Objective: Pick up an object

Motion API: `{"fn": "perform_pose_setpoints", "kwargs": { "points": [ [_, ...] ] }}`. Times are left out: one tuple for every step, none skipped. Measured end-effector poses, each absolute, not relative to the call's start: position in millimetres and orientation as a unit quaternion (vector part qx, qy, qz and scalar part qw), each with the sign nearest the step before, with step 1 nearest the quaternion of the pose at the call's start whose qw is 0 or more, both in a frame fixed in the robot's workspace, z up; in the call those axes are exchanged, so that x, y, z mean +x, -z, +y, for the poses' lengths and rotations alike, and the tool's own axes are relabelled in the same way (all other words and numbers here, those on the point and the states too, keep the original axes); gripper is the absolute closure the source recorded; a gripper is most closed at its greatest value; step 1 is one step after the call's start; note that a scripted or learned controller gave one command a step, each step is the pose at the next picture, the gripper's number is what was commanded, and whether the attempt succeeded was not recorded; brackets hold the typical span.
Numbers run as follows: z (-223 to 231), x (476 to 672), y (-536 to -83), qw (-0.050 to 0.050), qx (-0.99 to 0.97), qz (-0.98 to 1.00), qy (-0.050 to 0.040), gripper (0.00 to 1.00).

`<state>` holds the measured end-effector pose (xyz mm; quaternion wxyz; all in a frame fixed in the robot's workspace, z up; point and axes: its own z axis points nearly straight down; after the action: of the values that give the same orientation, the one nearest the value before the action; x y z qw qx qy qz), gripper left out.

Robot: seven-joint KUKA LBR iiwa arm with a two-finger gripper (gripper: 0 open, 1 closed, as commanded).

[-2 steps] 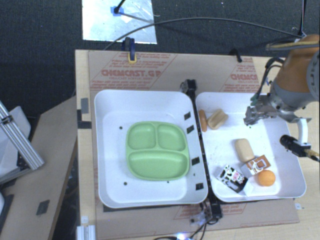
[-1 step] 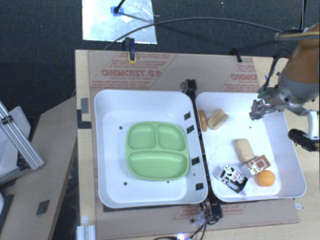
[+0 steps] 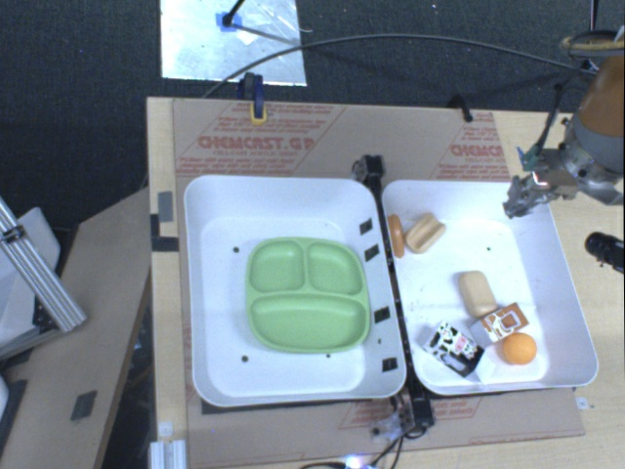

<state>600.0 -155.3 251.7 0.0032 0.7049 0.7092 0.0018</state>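
Grey hand [image 3: 524, 200] hovers above the right bin's [image 3: 557, 262] far edge.

Arm [image 3: 598, 115] was cut off by the frame's right edge, upper right. Gripper [image 3: 520, 201] too small to read its tips. Small carton [image 3: 454, 345] print at lower right was too blurry to read.

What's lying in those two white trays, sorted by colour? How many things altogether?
Green: 1, the divided plate
Tan: 2, a bread-like roll and a block
Orange: 2, a ball and a thin stick
Orange and white: 1, a small box
Black and white: 1, a cow-patterned toy
Total: 7
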Motion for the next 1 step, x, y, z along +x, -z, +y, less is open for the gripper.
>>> {"fn": "perform_pose_setpoints", "kwargs": {
  "points": [
    [-155.6, 601.4, -293.1, 0.003, 0.705, 0.709, -0.0017, 1.00]
  ]
}}
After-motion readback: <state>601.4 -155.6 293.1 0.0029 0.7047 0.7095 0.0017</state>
